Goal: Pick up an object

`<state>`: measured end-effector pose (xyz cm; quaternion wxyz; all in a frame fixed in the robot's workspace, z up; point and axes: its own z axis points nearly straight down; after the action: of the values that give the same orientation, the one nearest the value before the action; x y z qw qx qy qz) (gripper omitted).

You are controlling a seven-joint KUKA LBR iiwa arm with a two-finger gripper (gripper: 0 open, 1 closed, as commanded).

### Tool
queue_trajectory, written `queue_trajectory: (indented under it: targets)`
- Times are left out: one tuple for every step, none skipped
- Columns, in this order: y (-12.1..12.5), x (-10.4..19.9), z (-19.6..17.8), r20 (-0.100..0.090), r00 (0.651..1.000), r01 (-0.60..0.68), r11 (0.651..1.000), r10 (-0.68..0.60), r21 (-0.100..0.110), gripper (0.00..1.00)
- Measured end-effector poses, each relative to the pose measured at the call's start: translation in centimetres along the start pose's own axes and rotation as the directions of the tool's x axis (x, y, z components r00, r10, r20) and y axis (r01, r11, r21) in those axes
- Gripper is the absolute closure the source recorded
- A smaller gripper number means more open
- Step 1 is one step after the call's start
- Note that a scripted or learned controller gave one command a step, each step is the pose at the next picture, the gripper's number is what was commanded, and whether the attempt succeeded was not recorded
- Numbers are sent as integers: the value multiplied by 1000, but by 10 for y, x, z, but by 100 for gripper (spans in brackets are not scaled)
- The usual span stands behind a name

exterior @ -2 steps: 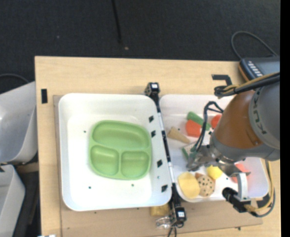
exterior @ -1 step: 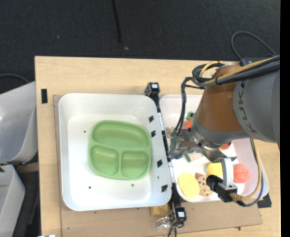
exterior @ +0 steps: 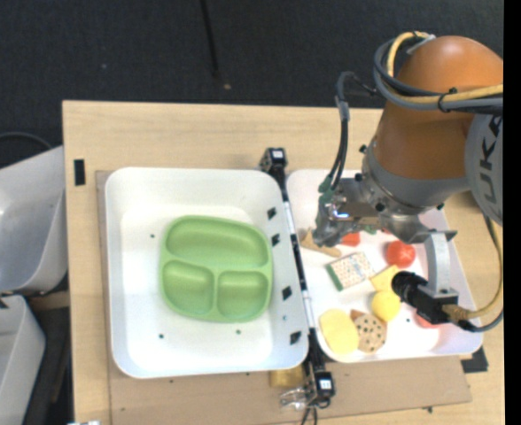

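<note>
Over the right bin (exterior: pixel 307 193), the gripper (exterior: pixel 330 228) is seen low beside a small card (exterior: pixel 350 270), its grip state indeterminable; the card, judged light, thin and stiff, is best pinched across its edges.

A grey arm (exterior: pixel 438 104) with an orange band reaches in from the right over a wooden bench (exterior: pixel 181 131) carrying two white bins. Its claw (exterior: pixel 331 224) hangs low over the right bin (exterior: pixel 300 189), near a small tan piece (exterior: pixel 321 247). Around it lie a green-edged card (exterior: pixel 350 270), a red ball (exterior: pixel 400 253), a yellow ball (exterior: pixel 385 305), a yellow disc (exterior: pixel 338 329) and a speckled cookie (exterior: pixel 369 332). The left bin (exterior: pixel 136 202) holds a green divided plate (exterior: pixel 216 266).
</note>
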<state>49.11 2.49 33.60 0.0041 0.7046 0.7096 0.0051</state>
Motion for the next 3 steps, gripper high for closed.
queue_trajectory:
  targets:
    - [0, -3, -4, 3, 1000, 4, 1000, -4, 11, 100]
    - [0, 77, -49, 0, 1000, 0, 1000, 0, 8, 100]
    - [5, -25, 25, 5, 1000, -16, 1000, 16, 17, 100]
